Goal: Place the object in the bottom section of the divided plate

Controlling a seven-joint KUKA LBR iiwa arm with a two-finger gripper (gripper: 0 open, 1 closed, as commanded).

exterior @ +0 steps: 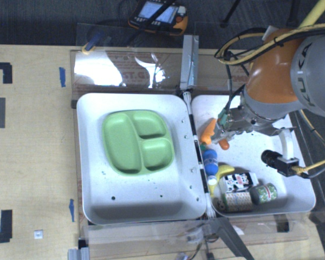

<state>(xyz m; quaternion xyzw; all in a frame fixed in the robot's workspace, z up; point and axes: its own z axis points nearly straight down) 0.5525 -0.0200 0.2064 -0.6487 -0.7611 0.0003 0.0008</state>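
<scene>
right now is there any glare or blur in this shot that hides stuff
Camera view: strong glare on the clear panel behind the left bin, washing out what lies under it; the green divided plate is evenly lit and sharp; the small objects beside the gripper in the right bin look soft, and the arm casts a shadow there.

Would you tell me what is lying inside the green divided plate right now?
All three sections of the green divided plate show bare green, nothing in them. It sits in the left bin. Nothing covers it.

divided plate (136, 142) | green, three sections | flat, left bin (92, 194)
</scene>
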